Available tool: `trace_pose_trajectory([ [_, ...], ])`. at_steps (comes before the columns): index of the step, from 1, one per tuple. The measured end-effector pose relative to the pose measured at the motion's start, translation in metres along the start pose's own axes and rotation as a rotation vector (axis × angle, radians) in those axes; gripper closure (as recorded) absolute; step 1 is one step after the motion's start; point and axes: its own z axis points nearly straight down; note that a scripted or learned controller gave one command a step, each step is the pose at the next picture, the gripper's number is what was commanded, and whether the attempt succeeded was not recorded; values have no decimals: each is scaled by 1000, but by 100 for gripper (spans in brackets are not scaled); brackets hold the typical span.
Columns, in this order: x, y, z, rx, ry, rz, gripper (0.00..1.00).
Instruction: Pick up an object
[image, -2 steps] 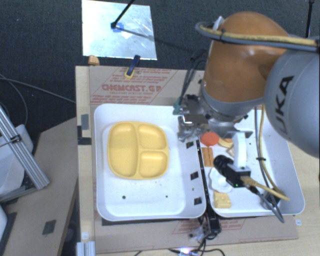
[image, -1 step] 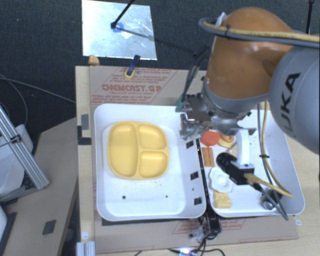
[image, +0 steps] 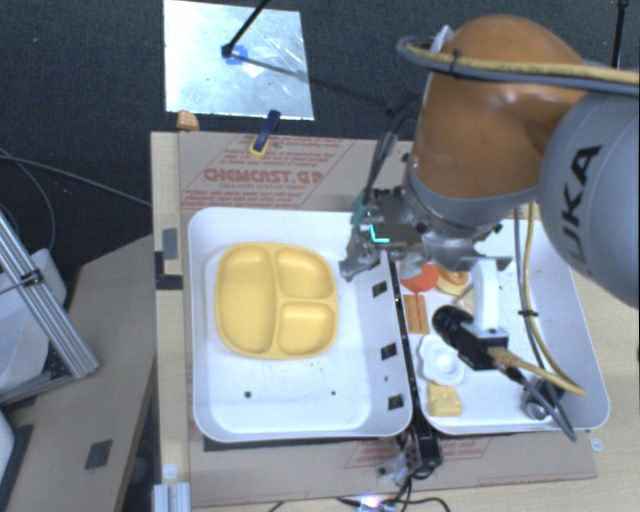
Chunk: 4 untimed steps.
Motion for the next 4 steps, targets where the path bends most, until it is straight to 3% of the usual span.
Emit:
trace_pose_trajectory([
  [1,0,1,-11,-4,0,-6,100],
  [4,0,3,-43,-10,0,-23,100],
])
